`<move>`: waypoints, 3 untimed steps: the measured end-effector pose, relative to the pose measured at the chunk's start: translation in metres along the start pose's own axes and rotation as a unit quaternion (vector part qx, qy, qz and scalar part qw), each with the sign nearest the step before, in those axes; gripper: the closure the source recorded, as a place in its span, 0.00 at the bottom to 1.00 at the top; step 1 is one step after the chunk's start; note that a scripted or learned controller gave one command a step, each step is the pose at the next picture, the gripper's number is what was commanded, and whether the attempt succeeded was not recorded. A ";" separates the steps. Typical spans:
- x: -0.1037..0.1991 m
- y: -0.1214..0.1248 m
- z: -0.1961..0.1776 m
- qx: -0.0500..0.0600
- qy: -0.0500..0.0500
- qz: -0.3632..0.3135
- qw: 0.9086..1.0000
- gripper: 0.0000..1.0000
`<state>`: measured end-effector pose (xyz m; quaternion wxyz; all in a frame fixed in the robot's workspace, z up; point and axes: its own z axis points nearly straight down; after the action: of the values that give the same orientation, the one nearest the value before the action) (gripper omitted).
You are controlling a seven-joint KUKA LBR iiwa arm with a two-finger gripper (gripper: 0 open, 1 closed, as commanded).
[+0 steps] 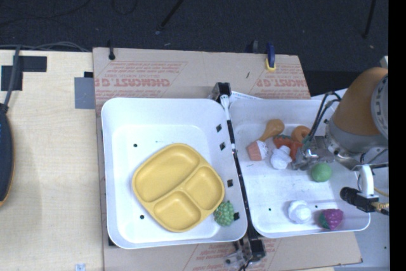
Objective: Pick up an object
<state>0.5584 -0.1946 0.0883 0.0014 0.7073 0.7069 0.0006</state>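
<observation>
Red lettering is seen printed on the cardboard sheet (pixel 190 73) beneath the two bins, running along its far edge. It is shown upside down from this angle, and the word "CHEMCAST" can just be made out, repeated twice across the sheet. More red print is glimpsed on the cardboard's near edge, but it is too small to be read.

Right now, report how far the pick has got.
Done: the arm has reached into the right bin, its claw low among the toys by the green ball and a white piece. In hand: nothing visibly gripped. Left: grasp and lift. The yellow tray lies in the left bin.
</observation>
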 end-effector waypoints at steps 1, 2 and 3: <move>0.075 -0.004 -0.079 0.000 0.002 -0.003 1.000 1.00; 0.122 -0.041 -0.303 -0.007 0.001 -0.002 1.000 1.00; 0.157 -0.031 -0.316 0.001 0.001 -0.001 1.000 1.00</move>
<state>0.5266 -0.0367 0.4045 0.0003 0.7065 0.7077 0.0002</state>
